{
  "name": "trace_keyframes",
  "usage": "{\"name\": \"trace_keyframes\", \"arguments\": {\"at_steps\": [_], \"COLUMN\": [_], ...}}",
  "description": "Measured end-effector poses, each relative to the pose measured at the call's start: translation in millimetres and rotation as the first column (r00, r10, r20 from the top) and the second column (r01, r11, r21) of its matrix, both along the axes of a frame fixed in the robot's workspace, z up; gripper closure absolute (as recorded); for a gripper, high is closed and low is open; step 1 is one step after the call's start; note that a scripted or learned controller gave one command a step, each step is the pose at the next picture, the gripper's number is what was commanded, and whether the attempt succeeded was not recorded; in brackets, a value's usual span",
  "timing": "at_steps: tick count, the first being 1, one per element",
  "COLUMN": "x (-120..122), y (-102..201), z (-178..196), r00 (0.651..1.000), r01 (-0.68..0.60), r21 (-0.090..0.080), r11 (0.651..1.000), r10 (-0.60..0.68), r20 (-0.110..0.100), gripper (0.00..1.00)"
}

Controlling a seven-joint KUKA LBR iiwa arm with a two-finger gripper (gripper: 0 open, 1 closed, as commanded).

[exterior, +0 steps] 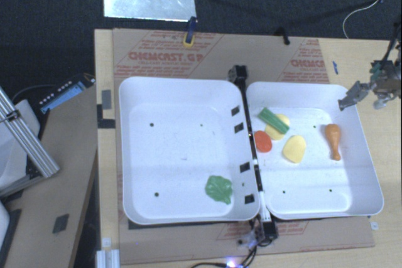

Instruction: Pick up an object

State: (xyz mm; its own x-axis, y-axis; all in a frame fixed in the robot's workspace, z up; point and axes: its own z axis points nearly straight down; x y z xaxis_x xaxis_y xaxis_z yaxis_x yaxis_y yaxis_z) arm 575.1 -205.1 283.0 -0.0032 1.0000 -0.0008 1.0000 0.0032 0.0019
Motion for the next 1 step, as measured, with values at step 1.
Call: {"name": "trace_keyframes", "arguments": {"at_steps": [1], "x": [-53.3], "y": [40.2], "z": [-175.4], "r00": [1.000], "r01": [0.001], "r21": [0.008], "r11": [1.000], "r10": [-0.001], "r20": [-0.018], "gripper": [0.00]}}
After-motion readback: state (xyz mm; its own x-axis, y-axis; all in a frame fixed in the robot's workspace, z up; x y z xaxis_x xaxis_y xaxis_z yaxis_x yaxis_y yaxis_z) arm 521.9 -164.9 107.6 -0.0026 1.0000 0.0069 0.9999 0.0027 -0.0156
